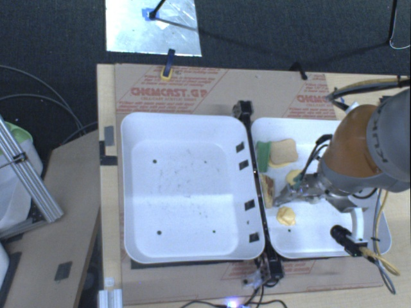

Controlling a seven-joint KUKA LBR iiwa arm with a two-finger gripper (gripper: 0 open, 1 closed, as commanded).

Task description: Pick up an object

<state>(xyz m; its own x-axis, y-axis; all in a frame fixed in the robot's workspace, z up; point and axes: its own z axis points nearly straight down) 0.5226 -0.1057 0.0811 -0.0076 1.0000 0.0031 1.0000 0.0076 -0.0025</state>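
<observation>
We judge the task to be at the approach; nothing is lifted yet. The grey arm (pixel 359 153) reaches in from the right and bends over the right bin (pixel 308 237); its gripper (pixel 287 196) hangs low in that bin's left half, and we cannot tell whether it is spread or pressed together. The candidates lie around it: a tan block (pixel 284 151) toward the far wall; a green piece (pixel 263 154) touching that block's left side; a brown patterned piece (pixel 268 188) against the left wall, just beside the gripper; a yellow lump (pixel 286 216) just nearer us than the gripper; a smaller yellow bit (pixel 294 176) just beyond it. The next move, as we read it, calls for settling on one piece, the brown one or the yellow lump being closest, coming down squarely over it, closing, and lifting clear; the wall so near the brown piece could foul the grip.

Around this, the dark carpeted floor (pixel 51 37) takes up most of the room; on it stands the bench (pixel 106 236), topped with a tan board (pixel 212 88) printed in red; the left bin (pixel 186 191) sits on the board beside the right one, holding nothing we can make out; a shiny metal sheet (pixel 154 18) lies on the floor beyond the bench; a slanted aluminium rail (pixel 26 172) crosses at the left; a small blue and yellow clamp (pixel 168 66) sits at the board's far edge.
</observation>
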